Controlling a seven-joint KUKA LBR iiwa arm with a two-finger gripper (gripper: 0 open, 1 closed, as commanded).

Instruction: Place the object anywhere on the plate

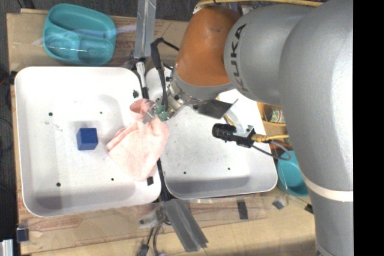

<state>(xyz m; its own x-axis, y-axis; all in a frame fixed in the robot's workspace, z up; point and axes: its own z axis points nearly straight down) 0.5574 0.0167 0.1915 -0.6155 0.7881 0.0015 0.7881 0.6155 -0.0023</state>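
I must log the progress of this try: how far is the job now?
Done: nothing visibly; no plate can be made out. In hand: the gripper is at the top edge of the pink cloth, which drapes over the left bin's right rim. Left: the placing. The blue cube lies untouched.

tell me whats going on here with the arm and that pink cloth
The grey KUKA arm reaches in over the two white bins. Its gripper sits at the top corner of a pink cloth draped across the left bin's right edge. A blue cube lies apart in the left bin.
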